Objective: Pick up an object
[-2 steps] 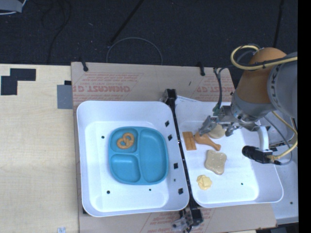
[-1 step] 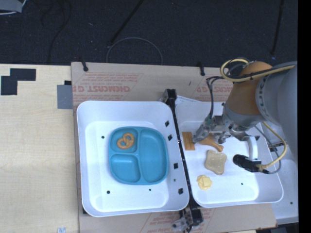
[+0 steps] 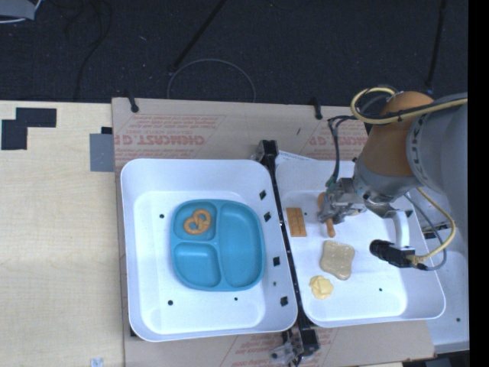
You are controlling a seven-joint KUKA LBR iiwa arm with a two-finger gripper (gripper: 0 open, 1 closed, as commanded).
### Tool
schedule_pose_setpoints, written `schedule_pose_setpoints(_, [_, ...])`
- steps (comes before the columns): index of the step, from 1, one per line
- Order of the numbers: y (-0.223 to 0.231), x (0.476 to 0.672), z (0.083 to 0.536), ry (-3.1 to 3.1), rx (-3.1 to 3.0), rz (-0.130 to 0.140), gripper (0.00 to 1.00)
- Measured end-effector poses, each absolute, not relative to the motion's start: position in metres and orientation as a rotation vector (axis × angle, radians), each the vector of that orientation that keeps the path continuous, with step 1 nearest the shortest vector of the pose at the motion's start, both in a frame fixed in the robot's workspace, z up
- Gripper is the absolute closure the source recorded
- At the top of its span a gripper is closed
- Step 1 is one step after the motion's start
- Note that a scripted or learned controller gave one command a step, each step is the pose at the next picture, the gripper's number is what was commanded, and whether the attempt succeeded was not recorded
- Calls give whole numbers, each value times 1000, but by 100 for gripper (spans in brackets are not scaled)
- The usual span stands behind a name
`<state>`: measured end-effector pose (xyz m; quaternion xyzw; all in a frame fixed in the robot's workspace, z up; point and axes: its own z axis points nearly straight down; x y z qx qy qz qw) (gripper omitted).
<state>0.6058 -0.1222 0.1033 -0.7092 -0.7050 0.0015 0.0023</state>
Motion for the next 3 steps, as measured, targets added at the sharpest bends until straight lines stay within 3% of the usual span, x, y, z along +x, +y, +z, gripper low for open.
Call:
schedule_pose_setpoints(2, [-121,600,216,-2224,-2223,-3,100])
schedule_pose_setpoints(3, [-77,583,226,-2222,-2216,1,100])
